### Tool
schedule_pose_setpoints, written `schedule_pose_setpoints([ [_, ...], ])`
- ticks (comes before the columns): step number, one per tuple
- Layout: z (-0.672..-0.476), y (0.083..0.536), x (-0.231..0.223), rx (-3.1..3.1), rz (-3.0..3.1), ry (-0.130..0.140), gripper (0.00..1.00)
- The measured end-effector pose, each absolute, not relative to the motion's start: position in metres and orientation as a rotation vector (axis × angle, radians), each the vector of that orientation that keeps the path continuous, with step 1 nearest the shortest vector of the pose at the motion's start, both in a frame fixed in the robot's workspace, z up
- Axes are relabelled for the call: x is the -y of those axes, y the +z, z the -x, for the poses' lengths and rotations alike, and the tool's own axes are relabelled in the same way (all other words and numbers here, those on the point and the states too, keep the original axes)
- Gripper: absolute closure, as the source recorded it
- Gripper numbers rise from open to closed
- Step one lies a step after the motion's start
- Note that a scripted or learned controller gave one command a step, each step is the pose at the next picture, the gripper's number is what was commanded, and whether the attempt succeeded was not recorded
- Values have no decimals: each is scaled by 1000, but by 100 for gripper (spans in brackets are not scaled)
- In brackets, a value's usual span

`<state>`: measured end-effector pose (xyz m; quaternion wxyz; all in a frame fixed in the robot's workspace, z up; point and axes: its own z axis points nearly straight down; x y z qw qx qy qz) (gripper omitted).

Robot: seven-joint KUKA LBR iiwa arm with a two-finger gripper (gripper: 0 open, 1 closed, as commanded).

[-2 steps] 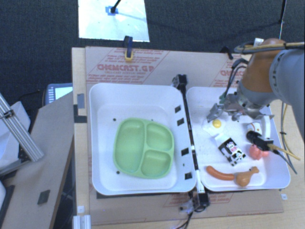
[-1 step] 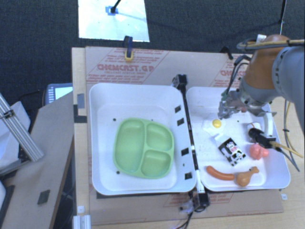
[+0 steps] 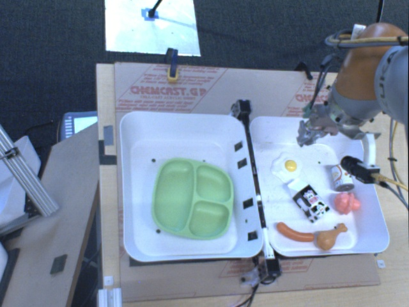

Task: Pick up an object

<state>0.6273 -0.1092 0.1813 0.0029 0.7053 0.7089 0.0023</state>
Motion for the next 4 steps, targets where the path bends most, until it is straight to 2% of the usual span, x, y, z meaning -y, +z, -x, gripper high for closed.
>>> schedule_pose_setpoints([
  [2,-630,284,101,-2224,-2210,7,100],
  [4,-619,250,7,-2232,-2212,3,100],
])
